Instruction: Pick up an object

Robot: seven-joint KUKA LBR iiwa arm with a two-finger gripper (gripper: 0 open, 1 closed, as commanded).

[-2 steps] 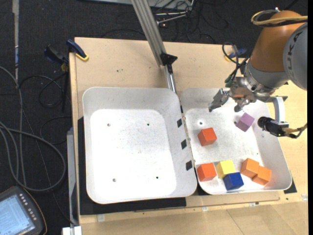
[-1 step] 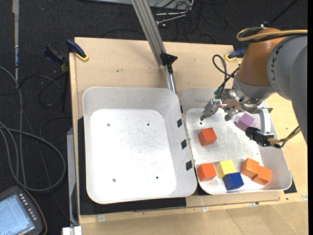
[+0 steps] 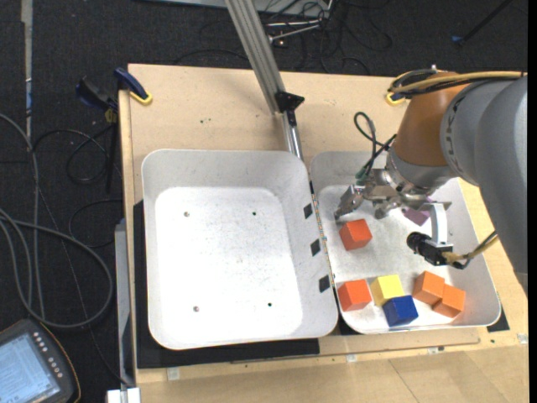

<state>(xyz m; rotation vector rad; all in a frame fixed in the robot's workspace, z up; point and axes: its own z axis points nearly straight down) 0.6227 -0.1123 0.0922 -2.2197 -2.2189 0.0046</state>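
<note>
In the right bin (image 3: 478, 263), my gripper (image 3: 364, 209) hangs over the upper left part, open, with its two metal fingers spread apart. An orange cube (image 3: 355, 233) lies just below the fingertips, with nothing held between them. Along the bin's front edge sit another orange cube (image 3: 355, 294), a yellow cube (image 3: 388, 287) and a blue cube (image 3: 401, 310). Two orange blocks (image 3: 441, 293) lie close together at the front right. A small purple piece (image 3: 417, 217) shows partly under the wrist, on its right.
The left bin (image 3: 168, 175) stands beside the right one, with their rims meeting near the gripper. A slanted metal pole (image 3: 256, 44) comes down to the bench behind the bins. The wooden bench edge (image 3: 252, 368) runs along the front.
</note>
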